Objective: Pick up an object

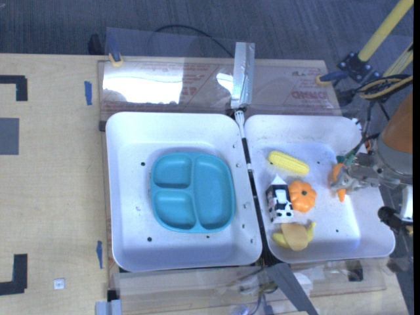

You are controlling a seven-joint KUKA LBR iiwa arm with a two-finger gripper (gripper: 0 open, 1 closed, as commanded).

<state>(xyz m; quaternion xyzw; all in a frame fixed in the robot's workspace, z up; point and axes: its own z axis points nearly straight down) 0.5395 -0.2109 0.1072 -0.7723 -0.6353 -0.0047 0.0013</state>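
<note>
Four toys mid right bin (374, 238) | corn cob (288, 162) light, stiff, slippery: grip across its middle | hand (346, 179) at right wall, grip indiscernible

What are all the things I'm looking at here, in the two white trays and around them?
white bins: two, white, side by side on the bench.
divided plate: one, turquoise, three compartments, middle of the left bin.
corn cob: one, yellow, upper part of the right bin.
pumpkin: one, orange, middle of the right bin, beside the cow toy.
cow toy: one, black and white, just left of the pumpkin.
yellow toy: one, yellow, lower part of the right bin; its kind is hard to tell.
small orange object: one, orange, right side of the right bin, by the gripper.
gripper: one, grey, at the right bin's right edge.
</note>
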